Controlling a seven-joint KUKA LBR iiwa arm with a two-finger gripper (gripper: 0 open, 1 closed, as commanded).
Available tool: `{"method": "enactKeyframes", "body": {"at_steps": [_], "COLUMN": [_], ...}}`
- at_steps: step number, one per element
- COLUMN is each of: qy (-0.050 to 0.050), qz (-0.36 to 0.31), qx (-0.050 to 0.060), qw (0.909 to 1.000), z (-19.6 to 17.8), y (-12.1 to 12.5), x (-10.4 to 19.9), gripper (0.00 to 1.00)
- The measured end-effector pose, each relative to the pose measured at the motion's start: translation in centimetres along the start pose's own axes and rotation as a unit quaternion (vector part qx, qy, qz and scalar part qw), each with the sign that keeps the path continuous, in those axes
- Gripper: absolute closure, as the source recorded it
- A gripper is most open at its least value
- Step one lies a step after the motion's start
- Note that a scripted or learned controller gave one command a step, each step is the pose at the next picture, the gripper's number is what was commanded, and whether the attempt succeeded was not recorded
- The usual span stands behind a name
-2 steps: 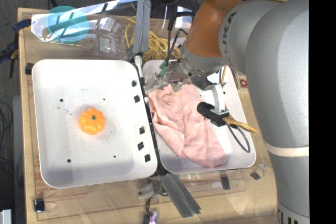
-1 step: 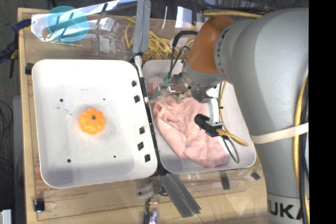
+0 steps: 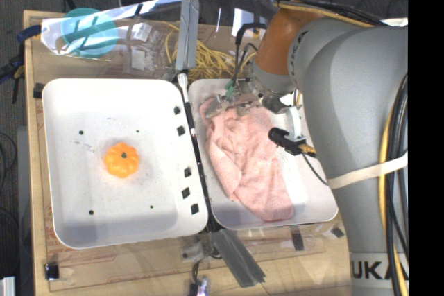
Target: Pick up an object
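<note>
Gripper point(image 3: 232, 97) sits low at the right bin's point(image 3: 316, 208) far end, touching the pink cloth's point(image 3: 246, 159) upper edge; finger state cannot be told. Orange pumpkin point(image 3: 122, 159) lies well apart in the left bin point(image 3: 69, 229).

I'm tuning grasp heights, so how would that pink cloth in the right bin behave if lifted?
The pink cloth lies crumpled in folds, so it is probably floppy and would drape and sag from one pinch. It spreads over much of the right bin, so a trailing end may drag. It looks soft, likely light.
</note>
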State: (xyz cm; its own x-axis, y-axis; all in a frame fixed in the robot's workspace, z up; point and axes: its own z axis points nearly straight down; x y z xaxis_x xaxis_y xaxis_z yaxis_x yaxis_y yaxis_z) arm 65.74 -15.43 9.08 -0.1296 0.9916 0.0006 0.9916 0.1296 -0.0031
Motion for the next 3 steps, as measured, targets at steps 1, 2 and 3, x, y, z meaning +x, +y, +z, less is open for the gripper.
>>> {"method": "enactKeyframes", "body": {"at_steps": [1, 2, 3], "qy": [0.0, 0.0, 0.0], "qz": [-0.005, -0.005, -0.009], "qx": [0.002, 0.002, 0.004], "qw": [1.0, 1.0, 1.0], "z": [-0.85, -0.84, -1.66], "y": [0.11, 0.12, 0.18], "x": [0.31, 0.34, 0.48], "gripper": [1.0, 0.0, 1.0]}}
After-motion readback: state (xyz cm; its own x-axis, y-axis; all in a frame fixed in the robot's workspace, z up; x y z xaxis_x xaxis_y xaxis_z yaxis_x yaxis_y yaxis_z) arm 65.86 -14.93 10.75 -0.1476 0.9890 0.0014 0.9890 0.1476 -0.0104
